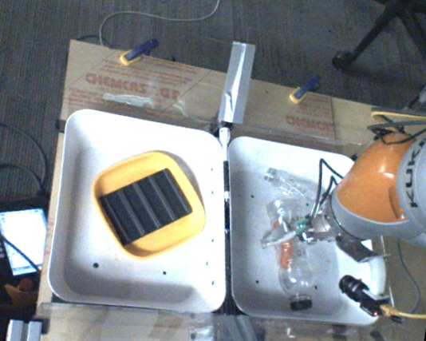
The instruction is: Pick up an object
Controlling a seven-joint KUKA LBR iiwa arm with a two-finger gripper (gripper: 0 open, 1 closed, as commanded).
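Note:
A yellow block with a black ribbed top (pixel 149 202) lies in the left bin (pixel 89 137). The right bin (pixel 237 275) holds a heap of clear plastic items: a crumpled piece (pixel 285 183) at the back and a clear bottle (pixel 294 273) toward the front. A small orange piece (pixel 285 255) lies between them. A little black thing (pixel 301 303) rests near the front wall. My gripper (pixel 310 229) is low over the middle of this heap, under the orange band of the arm (pixel 368 187). Its tips are lost among the clear plastic.
A black plug on an orange cable (pixel 358 292) hangs at the right bin's right side. The metal divider strip (pixel 235 88) stands behind the bins. Two blue-and-yellow clamps (pixel 139 50) hold the cardboard at the back. A tablet (pixel 18 232) lies left of the bench.

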